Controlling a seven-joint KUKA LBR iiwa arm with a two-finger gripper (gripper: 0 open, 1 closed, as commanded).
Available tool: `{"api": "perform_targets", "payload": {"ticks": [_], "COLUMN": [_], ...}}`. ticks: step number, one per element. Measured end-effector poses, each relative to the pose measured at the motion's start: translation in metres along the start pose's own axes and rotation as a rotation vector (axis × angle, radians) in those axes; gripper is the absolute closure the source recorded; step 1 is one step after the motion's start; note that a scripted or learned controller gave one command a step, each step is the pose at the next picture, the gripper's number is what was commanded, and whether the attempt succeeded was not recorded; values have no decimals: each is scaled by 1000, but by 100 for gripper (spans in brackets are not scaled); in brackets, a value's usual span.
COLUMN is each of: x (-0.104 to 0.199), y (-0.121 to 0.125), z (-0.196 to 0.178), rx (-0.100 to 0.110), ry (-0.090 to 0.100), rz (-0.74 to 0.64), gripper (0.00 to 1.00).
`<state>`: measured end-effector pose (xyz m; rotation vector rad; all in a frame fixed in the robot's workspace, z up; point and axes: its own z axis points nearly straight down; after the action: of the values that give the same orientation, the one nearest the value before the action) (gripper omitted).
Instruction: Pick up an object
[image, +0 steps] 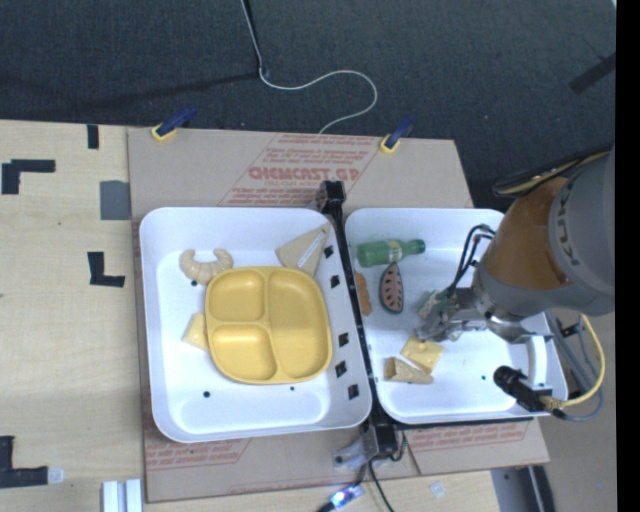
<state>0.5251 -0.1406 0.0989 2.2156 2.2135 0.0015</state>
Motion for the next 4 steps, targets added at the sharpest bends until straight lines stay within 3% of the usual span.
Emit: {"api": "perform_targets", "payload": {"ticks": [3, 4], "x": [-6, 31], "y": [-4, 24], "z": [-128, -119], "rx": [5, 9], "ry": [6, 7], "rz": [-3, -7], "gripper": [100, 100]}}
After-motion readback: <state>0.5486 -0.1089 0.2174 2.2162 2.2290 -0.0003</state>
